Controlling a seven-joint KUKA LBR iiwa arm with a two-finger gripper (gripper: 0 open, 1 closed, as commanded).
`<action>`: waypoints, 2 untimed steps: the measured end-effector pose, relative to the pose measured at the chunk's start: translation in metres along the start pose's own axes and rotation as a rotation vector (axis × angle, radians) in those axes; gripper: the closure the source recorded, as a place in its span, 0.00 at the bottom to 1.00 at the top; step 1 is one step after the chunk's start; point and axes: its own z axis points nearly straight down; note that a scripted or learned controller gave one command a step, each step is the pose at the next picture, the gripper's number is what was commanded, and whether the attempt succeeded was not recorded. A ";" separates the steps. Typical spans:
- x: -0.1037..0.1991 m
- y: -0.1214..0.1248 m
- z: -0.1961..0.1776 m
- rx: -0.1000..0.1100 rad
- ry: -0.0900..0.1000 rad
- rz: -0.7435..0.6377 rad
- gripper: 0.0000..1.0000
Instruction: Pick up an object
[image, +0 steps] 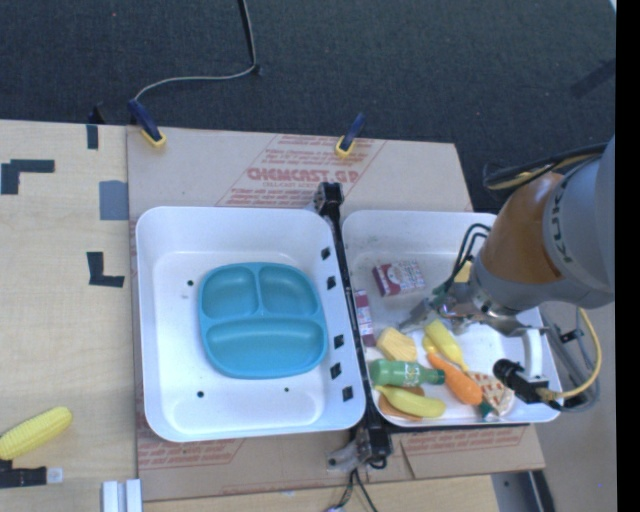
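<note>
Corn (443, 340), a small yellow toy cob, lies tilted in the right bin (420, 224) among other play food. I see the gripper (430, 312) just above its upper end, though I cannot tell whether it touches.

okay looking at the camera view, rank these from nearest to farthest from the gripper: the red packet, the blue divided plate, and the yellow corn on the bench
Measured from the gripper in the right bin:
1. Red packet, just up and left of it in the same bin.
2. Blue divided plate, in the left bin across the divider.
3. Yellow corn, out on the bench at the far lower left.
</note>
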 end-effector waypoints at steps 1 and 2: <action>0.033 -0.040 0.000 0.000 0.000 0.001 0.00; 0.032 -0.040 -0.010 0.000 -0.001 0.002 1.00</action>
